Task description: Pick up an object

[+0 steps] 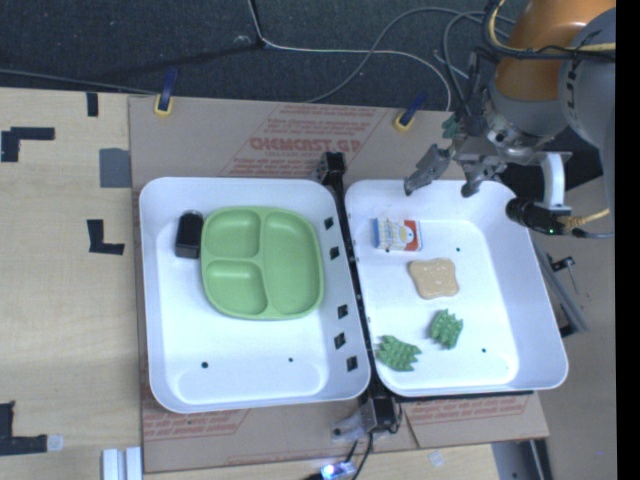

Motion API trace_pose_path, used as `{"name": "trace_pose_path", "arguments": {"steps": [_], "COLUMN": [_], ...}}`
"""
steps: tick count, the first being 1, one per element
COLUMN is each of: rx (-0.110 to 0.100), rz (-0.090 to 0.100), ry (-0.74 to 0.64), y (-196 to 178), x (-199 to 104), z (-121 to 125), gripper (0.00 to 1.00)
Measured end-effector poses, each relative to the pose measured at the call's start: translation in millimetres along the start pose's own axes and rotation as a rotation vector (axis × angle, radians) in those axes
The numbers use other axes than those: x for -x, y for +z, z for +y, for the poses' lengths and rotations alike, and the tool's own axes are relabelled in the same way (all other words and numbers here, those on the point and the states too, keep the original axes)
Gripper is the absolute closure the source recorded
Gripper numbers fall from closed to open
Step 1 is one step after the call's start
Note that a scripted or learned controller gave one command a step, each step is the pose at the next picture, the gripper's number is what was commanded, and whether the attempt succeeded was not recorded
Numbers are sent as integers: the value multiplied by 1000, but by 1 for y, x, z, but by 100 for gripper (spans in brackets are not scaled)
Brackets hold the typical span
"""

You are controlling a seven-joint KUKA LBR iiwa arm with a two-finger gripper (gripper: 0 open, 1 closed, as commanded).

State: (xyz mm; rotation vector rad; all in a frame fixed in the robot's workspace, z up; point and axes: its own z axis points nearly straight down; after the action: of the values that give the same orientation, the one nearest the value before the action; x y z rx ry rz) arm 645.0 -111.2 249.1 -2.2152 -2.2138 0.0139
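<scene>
Claw (445, 175) spread apart and holding nothing, we hover over the right bin's (520, 318) far rim; approach step, we judge; next, descending onto the small carton (396, 234).

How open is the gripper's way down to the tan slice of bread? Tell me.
Probably open, yes. The gripper hangs spread over the right bin's far edge; the bread lies flat, apart from its neighbours.

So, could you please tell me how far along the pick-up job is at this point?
Nothing looks picked yet. The gripper hangs open with nothing between its fingers, over the far edge of the right bin. The small carton, tan slice and two green pieces all lie in that bin. Descending, closing on one and lifting remain.
</scene>
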Motion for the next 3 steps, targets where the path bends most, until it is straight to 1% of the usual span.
{"name": "trace_pose_path", "arguments": {"steps": [1, 2, 3], "rx": [12, 7, 5], "rz": [-1, -2, -1], "ry": [-2, -1, -2], "y": [-7, 40, 96], "x": [0, 8, -1], "z": [2, 2, -5], "gripper": [0, 0, 0]}}
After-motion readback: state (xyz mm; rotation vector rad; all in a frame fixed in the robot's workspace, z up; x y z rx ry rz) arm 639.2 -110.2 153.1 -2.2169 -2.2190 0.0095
